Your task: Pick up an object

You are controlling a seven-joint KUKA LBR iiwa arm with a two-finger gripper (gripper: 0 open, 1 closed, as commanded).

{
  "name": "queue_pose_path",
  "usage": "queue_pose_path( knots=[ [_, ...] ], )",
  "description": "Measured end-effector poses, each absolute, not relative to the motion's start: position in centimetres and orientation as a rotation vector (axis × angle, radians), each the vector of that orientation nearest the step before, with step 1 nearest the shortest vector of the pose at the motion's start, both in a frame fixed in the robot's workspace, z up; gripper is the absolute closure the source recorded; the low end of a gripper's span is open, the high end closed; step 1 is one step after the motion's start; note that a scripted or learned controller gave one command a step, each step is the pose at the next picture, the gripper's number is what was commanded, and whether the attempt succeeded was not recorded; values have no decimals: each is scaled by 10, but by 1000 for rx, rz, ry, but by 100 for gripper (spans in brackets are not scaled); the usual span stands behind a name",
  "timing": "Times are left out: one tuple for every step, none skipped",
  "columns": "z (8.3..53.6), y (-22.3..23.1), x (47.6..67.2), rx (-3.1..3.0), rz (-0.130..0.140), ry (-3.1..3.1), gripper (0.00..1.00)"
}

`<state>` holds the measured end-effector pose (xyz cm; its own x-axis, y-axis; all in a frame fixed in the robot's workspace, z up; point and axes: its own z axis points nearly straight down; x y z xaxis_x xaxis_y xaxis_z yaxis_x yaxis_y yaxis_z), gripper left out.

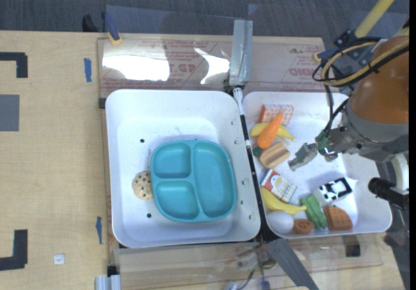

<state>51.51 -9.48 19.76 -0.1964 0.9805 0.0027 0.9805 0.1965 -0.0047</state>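
Observation:
My gripper (301, 156) hangs over the middle of the right bin (374, 220), open, with nothing between its fingers. Just left of it lies a tan bun-like piece (274, 154). Farther back are an orange carrot (272, 129), a yellow piece (260, 130) and a red-and-white packet (277, 112). Toward the bin's front lie a small carton (281, 186), a banana (281, 203), a white egg (281, 222), a green vegetable (314, 209), two brown-orange pieces (338, 218) (303, 225) and a black-and-white item (335, 190).
The left bin (123, 126) holds a teal divided plate (193, 179) with a cookie (142, 184) beside its left edge. A metal divider (242, 54) stands between the bins at the back. The arm's wrist and cables (374, 97) hang over the right bin's right side.

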Motion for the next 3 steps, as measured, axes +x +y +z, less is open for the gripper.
queue_pose_path(
  knots=[
    [184,-28,570,-1851,-3,-2538,0],
    [185,-80,594,-1949,0,-2468,0],
    [140,-97,667,-1694,-1,-2648,0]
  ],
)
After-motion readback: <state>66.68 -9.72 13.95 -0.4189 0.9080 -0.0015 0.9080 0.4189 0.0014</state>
